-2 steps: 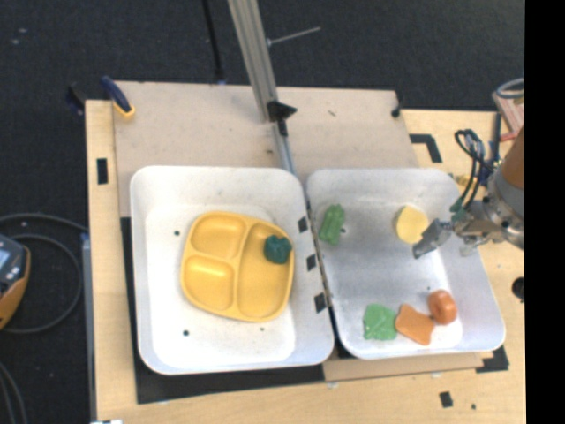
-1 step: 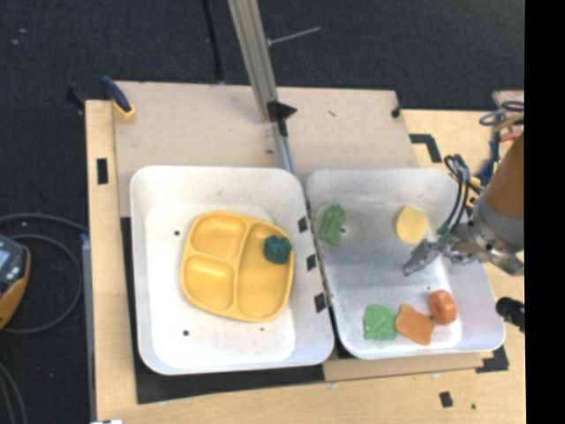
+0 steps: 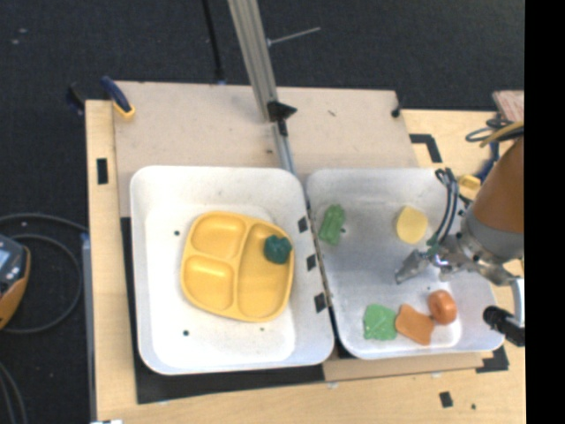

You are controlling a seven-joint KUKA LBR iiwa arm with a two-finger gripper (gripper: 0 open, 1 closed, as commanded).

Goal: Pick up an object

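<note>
We judged the yellow object [image 3: 411, 224] light, smooth; we couldn't tell the end effector's [image 3: 415, 268] state.

Two smooth, slightly glossy white plastic bins [image 3: 150, 263] sit on a matt, wood-like bench [image 3: 335, 131]. A glossy yellow plastic divided tray [image 3: 221, 268] lies lower left. A ribbed bare-metal rail [image 3: 252, 42] rises upper centre over dark matt flooring [image 3: 88, 25].

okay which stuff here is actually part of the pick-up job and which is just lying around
For the job: gripper, yellow round piece, green block, green flat piece, two orange pieces, dark green piece.
Just there: yellow divided plate, metal post, white bins.
</note>
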